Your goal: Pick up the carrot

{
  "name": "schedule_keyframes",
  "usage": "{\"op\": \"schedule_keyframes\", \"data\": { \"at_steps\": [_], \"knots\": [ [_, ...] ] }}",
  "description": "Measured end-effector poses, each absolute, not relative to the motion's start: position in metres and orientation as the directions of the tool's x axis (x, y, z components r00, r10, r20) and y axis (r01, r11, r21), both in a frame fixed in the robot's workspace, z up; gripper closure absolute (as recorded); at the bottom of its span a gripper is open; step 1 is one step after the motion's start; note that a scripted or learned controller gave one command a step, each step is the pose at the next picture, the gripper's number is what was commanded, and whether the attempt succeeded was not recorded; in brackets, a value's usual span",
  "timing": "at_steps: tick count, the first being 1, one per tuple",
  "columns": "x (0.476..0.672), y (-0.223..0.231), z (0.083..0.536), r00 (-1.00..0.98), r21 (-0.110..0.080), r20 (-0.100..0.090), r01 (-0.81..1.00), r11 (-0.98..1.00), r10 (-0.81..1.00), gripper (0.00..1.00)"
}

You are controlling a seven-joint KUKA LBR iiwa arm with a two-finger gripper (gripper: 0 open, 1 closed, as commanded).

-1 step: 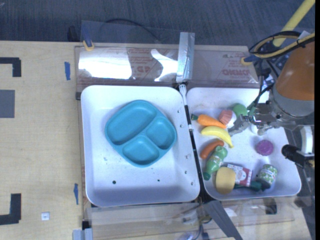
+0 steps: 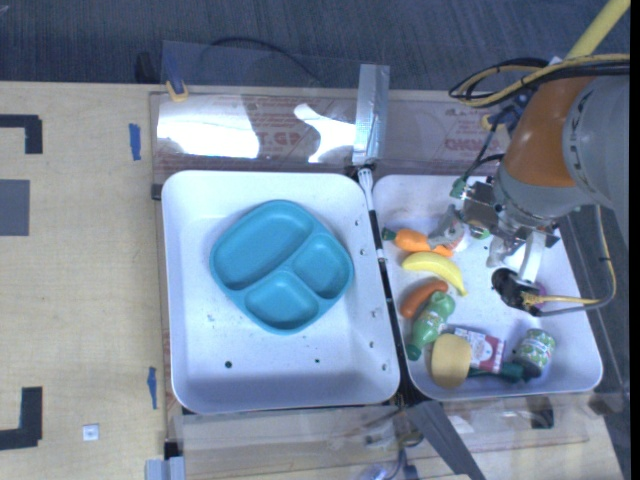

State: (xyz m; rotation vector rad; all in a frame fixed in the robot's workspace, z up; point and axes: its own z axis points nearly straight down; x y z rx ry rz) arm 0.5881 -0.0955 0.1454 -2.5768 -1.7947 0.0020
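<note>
Carrot (image 2: 411,239): small, orange, green-tipped, lying above banana (image 2: 436,269).

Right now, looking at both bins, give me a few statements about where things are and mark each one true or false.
1. The blue divided plate lies in the left bin. True.
2. The banana lies in the left bin. False: it lies in the right bin, just below the carrot.
3. The tool is over the right bin, close beside the carrot. True.
4. The carrot rests on the blue divided plate. False: it lies on the floor of the right bin, near that bin's left wall.
5. The green bottle lies in the right bin, below the banana. True.
</note>
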Motion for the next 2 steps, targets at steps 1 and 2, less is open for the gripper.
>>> {"op": "schedule_keyframes", "data": {
  "at_steps": [1,2],
  "knots": [
    [0.559,-0.071,0.186,0.28,-0.001,0.001,0.96,-0.28,0.96,0.0],
    [0.597,-0.1,0.088,0.147,0.007,0.001,0.989,-0.147,0.989,0.0]
  ]
}}
